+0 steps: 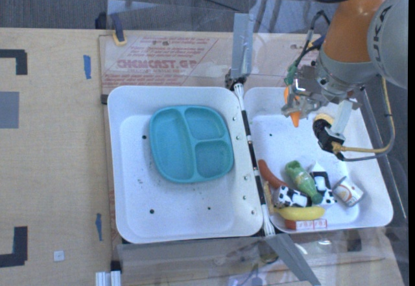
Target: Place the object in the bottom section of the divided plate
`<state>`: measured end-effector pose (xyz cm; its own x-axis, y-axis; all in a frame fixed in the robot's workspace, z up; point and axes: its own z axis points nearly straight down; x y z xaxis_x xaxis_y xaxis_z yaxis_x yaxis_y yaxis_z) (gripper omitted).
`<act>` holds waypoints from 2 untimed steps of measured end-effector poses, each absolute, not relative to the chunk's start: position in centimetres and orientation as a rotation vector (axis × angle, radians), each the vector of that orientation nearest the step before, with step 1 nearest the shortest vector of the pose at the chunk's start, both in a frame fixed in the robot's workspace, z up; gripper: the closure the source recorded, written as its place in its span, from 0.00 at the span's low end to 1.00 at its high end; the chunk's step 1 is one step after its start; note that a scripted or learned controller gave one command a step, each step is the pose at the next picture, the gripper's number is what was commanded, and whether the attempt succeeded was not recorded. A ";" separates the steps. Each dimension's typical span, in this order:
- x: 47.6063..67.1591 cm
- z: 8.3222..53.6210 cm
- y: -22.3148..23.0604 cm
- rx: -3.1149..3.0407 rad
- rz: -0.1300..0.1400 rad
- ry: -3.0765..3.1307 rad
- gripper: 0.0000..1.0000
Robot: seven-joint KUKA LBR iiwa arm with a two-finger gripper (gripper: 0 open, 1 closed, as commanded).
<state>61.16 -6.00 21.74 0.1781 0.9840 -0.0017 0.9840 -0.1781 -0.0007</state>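
Observation:
A teal divided plate (170, 148) lies in the left bin (130, 200), with one long section on its left and two smaller sections on its right. My gripper (293, 108) hangs over the upper left part of the right bin (373, 203), well to the right of the plate. A small orange carrot-like object (296, 118) shows between its fingers, sticking out above and below them. The gripper is shut on it.
Lower in the right bin lie a red sausage (269, 173), a green vegetable toy (300, 178), a black-and-white cow toy (292, 198), a yellow banana (301, 213) and a small can (349, 192). A raised divider (246, 142) separates the bins.

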 end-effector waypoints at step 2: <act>59.8 23.8 5.4 2.641 -0.001 1.702 1.00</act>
<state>59.80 5.38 23.79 0.4132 0.9107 -0.0006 0.9107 -0.4132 -0.0006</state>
